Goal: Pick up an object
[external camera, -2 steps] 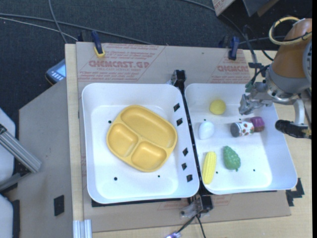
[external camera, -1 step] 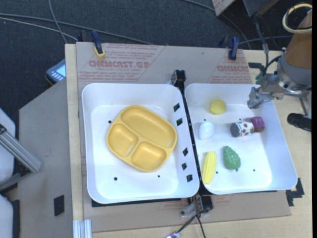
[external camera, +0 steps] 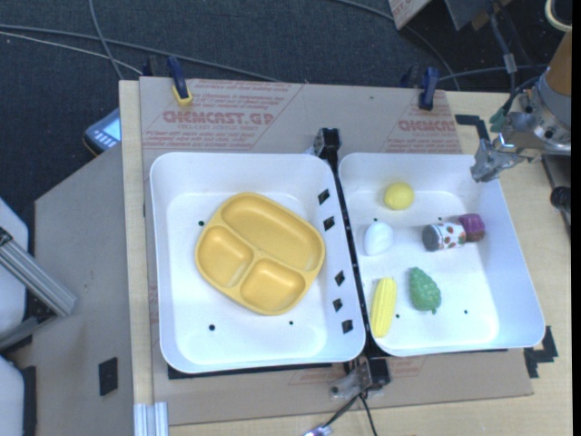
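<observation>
The right bin (external camera: 508, 262) holds a yellow ball (external camera: 398, 196), a white rounded piece (external camera: 378, 237), a small jar with a purple lid (external camera: 451, 233) lying on its side, a corn cob (external camera: 384, 305) and a green bumpy piece (external camera: 424, 290). My gripper (external camera: 487, 164) hangs over the bin's far right rim, above and to the right of the jar, with nothing seen between its fingers. The arm enters from the upper right.
The left bin (external camera: 177, 271) holds a yellow divided plate (external camera: 259, 252). A black divider with clips (external camera: 334, 234) runs between the bins. Blue clamps (external camera: 180, 84) (external camera: 427, 86) pin the cardboard backing at the far edge. Cables cross the dark floor behind.
</observation>
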Available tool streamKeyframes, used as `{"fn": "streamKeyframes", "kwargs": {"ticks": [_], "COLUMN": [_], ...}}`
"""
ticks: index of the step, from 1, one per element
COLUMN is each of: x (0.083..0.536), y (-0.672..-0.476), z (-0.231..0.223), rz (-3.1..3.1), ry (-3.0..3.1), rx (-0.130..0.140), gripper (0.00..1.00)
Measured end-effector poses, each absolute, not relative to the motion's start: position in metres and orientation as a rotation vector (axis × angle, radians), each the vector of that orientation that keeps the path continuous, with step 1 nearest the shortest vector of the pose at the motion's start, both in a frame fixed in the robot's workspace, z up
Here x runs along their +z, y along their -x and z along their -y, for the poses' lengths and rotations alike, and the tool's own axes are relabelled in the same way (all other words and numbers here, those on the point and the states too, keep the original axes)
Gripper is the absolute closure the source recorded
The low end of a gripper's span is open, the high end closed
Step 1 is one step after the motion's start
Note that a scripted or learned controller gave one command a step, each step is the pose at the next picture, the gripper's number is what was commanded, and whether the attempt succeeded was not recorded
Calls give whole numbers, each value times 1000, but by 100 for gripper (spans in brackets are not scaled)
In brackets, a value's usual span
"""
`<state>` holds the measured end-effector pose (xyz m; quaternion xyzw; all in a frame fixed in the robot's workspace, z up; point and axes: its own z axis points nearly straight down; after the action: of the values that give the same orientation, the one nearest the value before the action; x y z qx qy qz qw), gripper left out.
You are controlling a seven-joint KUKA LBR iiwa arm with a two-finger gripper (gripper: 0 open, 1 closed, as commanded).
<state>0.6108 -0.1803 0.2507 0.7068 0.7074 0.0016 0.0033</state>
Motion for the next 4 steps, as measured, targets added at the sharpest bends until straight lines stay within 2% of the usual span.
{"fn": "streamKeyframes", "kwargs": {"ticks": [1, 2, 3, 4], "x": [265, 266, 268, 266], "y": [-612, -601, -582, -576], "z": [180, 120, 62, 7], "rz": [-2220, -2231, -2231, -2232], "ry": [-2218, -2217, -2218, -2217], "rx": [3, 2, 1, 1], "gripper": [100, 100, 100, 100]}}
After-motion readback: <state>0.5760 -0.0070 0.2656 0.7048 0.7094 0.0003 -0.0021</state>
